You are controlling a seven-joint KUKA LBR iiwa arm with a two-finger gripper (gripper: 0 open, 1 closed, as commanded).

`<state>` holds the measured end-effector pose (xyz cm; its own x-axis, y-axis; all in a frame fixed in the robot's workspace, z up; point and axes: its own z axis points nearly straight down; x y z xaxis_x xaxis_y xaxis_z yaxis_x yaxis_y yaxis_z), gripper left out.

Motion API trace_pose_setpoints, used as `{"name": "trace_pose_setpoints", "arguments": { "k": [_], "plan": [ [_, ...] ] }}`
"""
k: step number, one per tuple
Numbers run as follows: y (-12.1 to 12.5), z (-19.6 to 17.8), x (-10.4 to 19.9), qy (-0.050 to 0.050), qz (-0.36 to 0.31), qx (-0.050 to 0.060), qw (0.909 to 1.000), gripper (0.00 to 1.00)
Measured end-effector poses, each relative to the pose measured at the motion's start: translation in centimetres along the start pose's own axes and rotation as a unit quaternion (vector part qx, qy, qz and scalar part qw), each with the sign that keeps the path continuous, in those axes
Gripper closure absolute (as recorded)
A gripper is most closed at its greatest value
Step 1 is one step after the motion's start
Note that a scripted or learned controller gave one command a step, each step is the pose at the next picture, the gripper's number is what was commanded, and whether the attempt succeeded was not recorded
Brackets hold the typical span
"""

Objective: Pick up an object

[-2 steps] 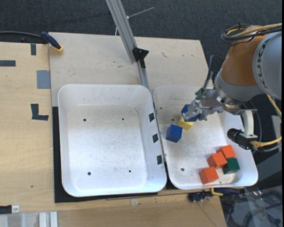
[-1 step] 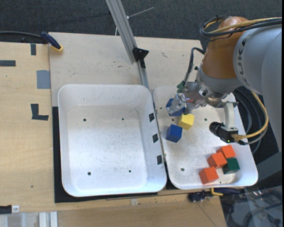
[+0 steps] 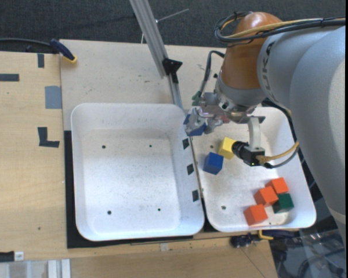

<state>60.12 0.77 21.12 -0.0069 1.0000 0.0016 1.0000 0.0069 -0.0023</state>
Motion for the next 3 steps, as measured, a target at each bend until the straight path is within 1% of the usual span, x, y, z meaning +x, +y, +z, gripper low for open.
{"name": "trace_pose_setpoints", "arguments": {
  "k": [1,2,3],
  "plan": [
    [2.2,0.1,5.1,0.0,0.0,0.0,1.0,1.0],
    [5.5,-0.1,9.0,0.0,0.001,-0.001,1.0,1.0],
    [5.4,-0.2,8.8,-0.002,0.002,0.0,1.0,0.0]
  ]
}}
